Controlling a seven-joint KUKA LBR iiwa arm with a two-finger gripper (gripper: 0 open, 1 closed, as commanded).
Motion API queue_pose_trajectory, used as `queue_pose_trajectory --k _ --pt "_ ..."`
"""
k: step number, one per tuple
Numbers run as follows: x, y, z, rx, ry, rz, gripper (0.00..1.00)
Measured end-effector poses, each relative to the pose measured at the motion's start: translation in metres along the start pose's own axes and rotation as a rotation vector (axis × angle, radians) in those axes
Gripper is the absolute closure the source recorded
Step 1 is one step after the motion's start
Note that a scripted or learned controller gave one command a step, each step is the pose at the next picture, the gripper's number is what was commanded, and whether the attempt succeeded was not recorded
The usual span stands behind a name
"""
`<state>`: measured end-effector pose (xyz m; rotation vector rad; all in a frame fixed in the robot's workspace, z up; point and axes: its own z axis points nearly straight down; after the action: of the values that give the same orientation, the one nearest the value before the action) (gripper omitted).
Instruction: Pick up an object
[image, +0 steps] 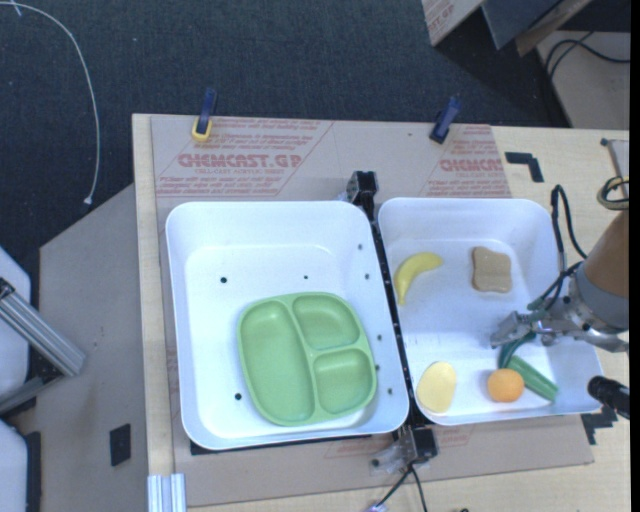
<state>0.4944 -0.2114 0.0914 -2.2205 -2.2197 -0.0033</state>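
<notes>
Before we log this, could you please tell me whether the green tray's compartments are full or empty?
Empty: all three compartments of the green tray show bare green.

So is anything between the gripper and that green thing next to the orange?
No, nothing visible is in the way. The gripper hangs right above the green thing's upper end in the right bin. The orange sits against its lower left side, so it could get bumped.

Divided tray (305, 356) in left bin (190, 300); banana (415, 271), sponge (491, 268), orange (506, 386) in right bin (450, 215)
</notes>
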Motion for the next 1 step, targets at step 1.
queue_pose_trajectory --k 1 --pt "0.0002 -0.0004 0.0074 0.003 -0.001 0.001 0.0"
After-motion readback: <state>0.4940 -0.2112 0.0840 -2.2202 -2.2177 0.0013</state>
